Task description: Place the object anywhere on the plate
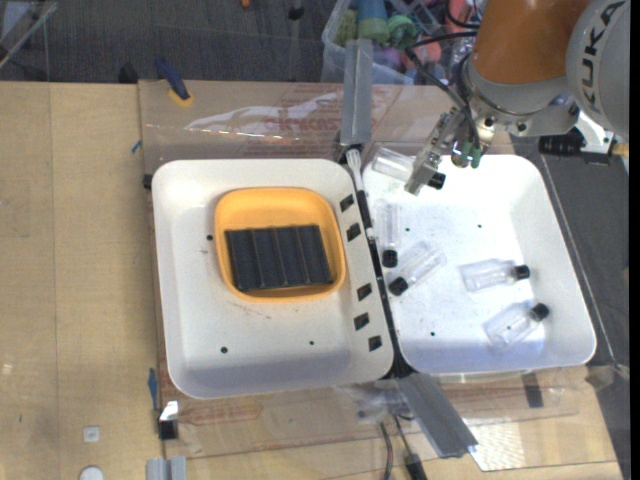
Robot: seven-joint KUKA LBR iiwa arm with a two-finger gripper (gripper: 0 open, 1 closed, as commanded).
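Open plate (280, 206) rim around black block (278, 258); 4 bottles (488, 274) across right bin (560, 228).

The two bins (170, 268) look like smooth white plastic with a slight gloss. The plate (228, 208) is orange plastic, smooth, and the dark ribbed block (278, 258) on it looks matt. The small bottles (490, 274) are clear plastic with black caps. The desk (60, 268) looks like pale matt wood. The arm's orange band (530, 18) is glossy.
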